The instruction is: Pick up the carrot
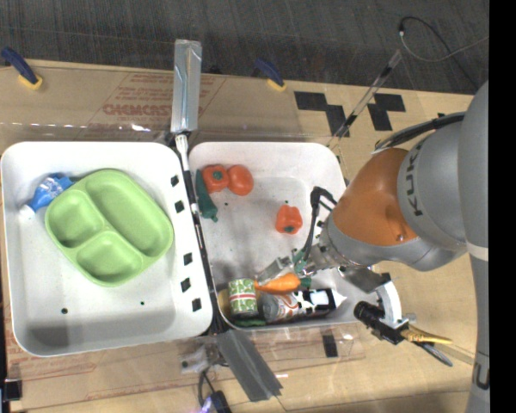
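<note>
Cardboard-covered bench and two white bins lie under the single arm (pixel 413 205), which reaches in from the right. Its gripper (pixel 305 269) is low in the right bin (pixel 267 157); whether it has clenched cannot be told. The carrot (pixel 278 284) lies just beside it, toward the near wall, its long axis crosswise, green top nearest the gripper. Just beyond are a can (pixel 242 298) and a dark bottle (pixel 314 301). Farther off, "KU" reads on the arm.
</note>
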`<state>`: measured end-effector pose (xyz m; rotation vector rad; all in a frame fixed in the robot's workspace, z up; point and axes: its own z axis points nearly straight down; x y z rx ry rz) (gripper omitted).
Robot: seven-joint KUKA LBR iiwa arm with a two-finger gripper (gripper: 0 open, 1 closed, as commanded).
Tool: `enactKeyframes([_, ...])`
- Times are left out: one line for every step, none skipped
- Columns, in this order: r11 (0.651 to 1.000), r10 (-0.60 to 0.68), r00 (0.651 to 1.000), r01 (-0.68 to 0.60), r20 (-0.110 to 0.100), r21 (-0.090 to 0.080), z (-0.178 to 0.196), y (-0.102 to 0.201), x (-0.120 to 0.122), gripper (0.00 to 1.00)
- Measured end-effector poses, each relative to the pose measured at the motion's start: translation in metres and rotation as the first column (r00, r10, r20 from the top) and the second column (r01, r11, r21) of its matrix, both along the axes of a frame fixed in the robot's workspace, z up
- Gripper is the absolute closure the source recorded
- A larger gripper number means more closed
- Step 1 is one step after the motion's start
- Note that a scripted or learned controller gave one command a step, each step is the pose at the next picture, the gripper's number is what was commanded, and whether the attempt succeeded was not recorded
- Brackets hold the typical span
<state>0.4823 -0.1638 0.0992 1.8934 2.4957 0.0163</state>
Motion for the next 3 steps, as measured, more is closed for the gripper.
enactKeyframes([0.984,-0.177,0.984,0.177,-0.01,-0.003,-0.006,-0.046,-0.004,0.0])
enactKeyframes([0.967,-0.254,0.967,0.254,-0.01,-0.003,-0.006,-0.047,-0.004,0.0])
enactKeyframes([0.969,-0.248,0.969,0.248,-0.002,-0.004,0.005,-0.047,-0.001,1.0])
